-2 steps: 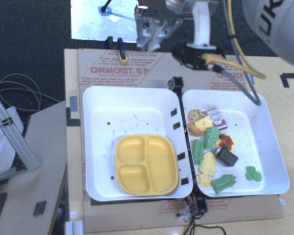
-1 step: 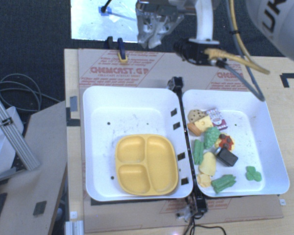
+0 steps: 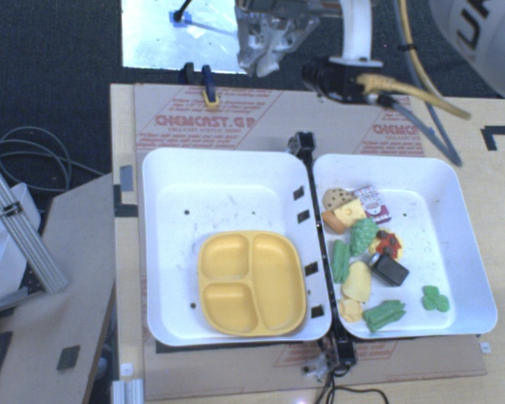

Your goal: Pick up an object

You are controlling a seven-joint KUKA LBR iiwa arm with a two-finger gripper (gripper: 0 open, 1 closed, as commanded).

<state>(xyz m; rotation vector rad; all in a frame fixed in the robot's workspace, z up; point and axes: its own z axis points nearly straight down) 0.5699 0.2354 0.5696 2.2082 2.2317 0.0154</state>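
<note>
My gripper [image 3: 261, 53] hangs high at the top of the camera view, above the bench's far edge and well away from both bins. Nothing shows between its fingers. The right bin [image 3: 454, 225] holds a heap of small toy foods along its left side: a cookie [image 3: 337, 198], an orange-yellow wedge [image 3: 347, 216], a red and white packet [image 3: 372, 202], green leafy pieces [image 3: 364, 236], a black block [image 3: 391, 269], a pale yellow piece [image 3: 358, 282], a green pod [image 3: 384, 313] and a small green piece [image 3: 435, 299].
The left bin [image 3: 194, 192] holds a yellow three-compartment tray [image 3: 252, 281] toward its near right. A black divider [image 3: 316, 225] runs between the bins. Cables and a yellow hose [image 3: 404, 91] cross behind the right bin. A metal stand [image 3: 17, 225] leans at the left.
</note>
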